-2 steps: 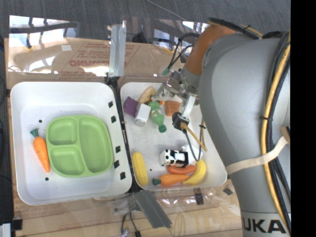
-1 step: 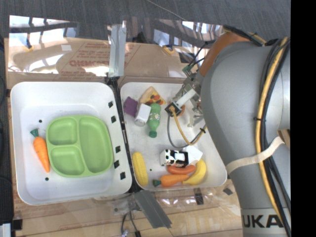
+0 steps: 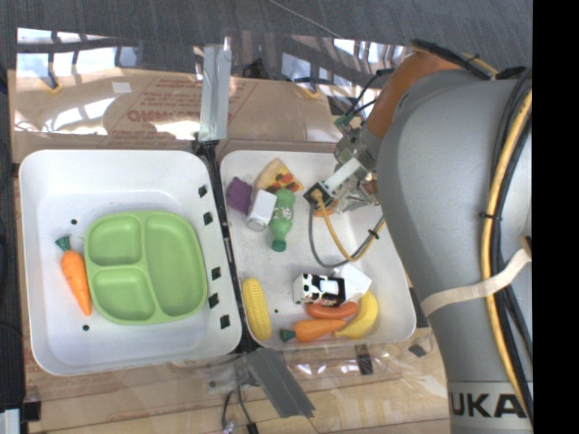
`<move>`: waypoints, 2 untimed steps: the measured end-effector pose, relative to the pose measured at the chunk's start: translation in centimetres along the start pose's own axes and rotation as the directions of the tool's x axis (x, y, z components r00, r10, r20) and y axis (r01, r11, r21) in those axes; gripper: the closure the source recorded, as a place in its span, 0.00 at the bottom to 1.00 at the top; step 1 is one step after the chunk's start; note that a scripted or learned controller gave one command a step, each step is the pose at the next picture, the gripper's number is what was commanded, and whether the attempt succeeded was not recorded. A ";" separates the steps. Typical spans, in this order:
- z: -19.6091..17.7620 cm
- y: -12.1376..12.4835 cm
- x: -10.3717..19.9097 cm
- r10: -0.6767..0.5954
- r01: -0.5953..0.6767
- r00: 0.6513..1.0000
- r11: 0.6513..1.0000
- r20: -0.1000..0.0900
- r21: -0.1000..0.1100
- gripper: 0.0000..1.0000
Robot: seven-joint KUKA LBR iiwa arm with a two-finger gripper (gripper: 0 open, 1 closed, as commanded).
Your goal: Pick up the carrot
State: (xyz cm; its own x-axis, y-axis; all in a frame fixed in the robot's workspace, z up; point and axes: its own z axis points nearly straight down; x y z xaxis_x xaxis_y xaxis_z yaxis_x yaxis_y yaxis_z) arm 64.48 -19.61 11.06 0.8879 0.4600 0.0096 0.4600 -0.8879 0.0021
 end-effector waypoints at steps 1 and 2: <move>2.0 -6.6 3.3 0.264 -0.264 0.964 0.964 0.015 0.006 1.00; -8.5 -10.8 6.3 0.079 -0.079 0.997 0.997 0.005 0.003 1.00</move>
